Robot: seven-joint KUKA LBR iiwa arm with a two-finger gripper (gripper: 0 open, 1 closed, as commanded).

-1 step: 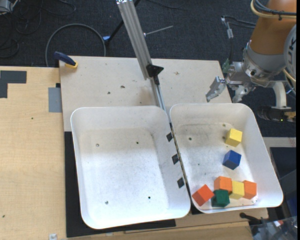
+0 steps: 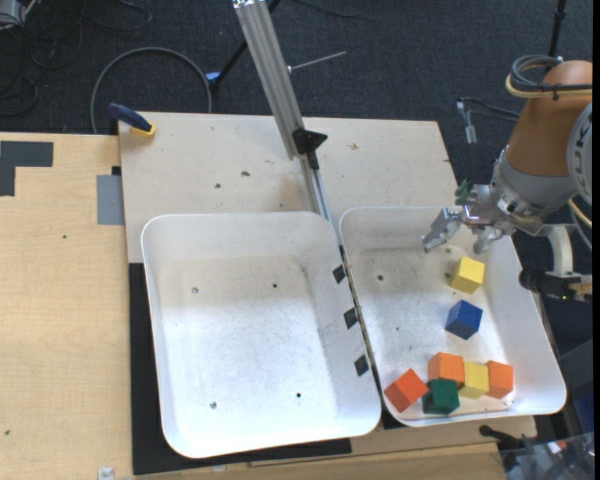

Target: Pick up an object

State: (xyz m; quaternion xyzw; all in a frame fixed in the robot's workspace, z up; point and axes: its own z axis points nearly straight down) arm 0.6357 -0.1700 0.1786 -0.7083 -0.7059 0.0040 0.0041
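Sitting alone near the top of the right bin (image 2: 540,358), the yellow cube (image 2: 468,274) looks like the likeliest pick: it lies just below the end effector (image 2: 463,236), apart from it and not between the fingers. The end effector's metal fingers are splayed wide with nothing in them, so the step in hand reads as the approach before a grasp (my judgement, not something seen). The next move would call for lowering over the cube, squaring the fingers to two opposite faces, then closing and lifting.

A blue cube (image 2: 463,319) rests just below the yellow one, well clear of it. Farther down, against the bin's lower wall, a tight cluster sits together: a red-orange block (image 2: 406,389), a dark green block (image 2: 442,397), an orange block (image 2: 446,367), a second yellow block (image 2: 475,378) and another orange block (image 2: 500,377), touching or nearly so, which would make them harder to take cleanly. All are small, hard-edged, matte blocks.

The bins are shallow, white, smooth with rounded corners; the left bin (image 2: 170,258) adjoins the right along a clipped divider. Both rest on a pale wooden bench (image 2: 210,163).
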